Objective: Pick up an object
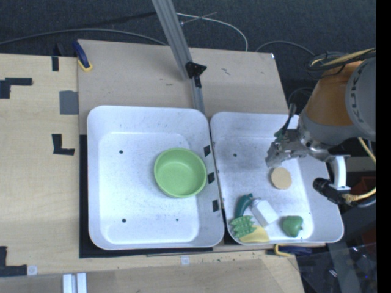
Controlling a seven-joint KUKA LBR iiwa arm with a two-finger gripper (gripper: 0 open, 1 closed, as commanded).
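Along the near wall of the right-hand white bin (317,224) lie a green ridged toy, a dark green-handled brush and a small green pepper-shaped piece (292,225). Farther in rests the flat tan round disc (281,178), the likeliest target. The grey two-finger gripper (276,155) hangs just beyond it, toward the far wall; I cannot tell its state. A short drop toward the near side should meet the disc.
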